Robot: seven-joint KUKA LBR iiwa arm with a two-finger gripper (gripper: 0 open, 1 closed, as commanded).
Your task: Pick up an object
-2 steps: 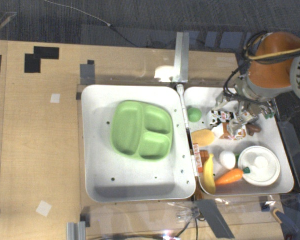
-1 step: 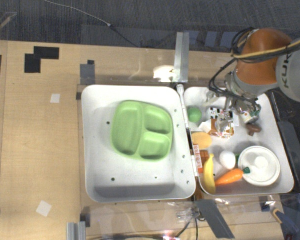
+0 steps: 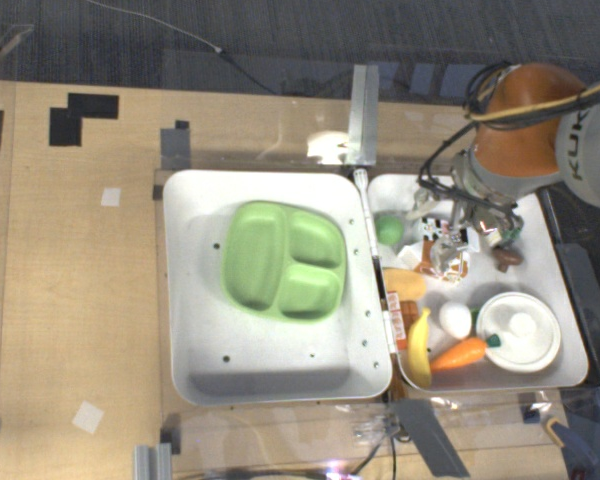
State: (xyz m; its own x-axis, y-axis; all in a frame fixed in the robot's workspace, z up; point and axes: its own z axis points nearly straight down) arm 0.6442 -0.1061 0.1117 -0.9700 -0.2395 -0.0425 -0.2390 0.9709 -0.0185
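Here, the arm's gripper (image 3: 448, 253) hung over the right white bin (image 3: 570, 313), upper right of frame; its opening could not be told. Below it, perhaps the target, the smooth white egg (image 3: 454, 320) looked light, slippery, fragile, best pinched gently across its middle.

End effector (image 3: 448, 253) hangs over right bin (image 3: 570, 338) beside green ball (image 3: 389, 230).

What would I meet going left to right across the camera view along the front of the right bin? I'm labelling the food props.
Yellow banana → white egg → orange carrot → round white bowl, all in the shallow white right bin.
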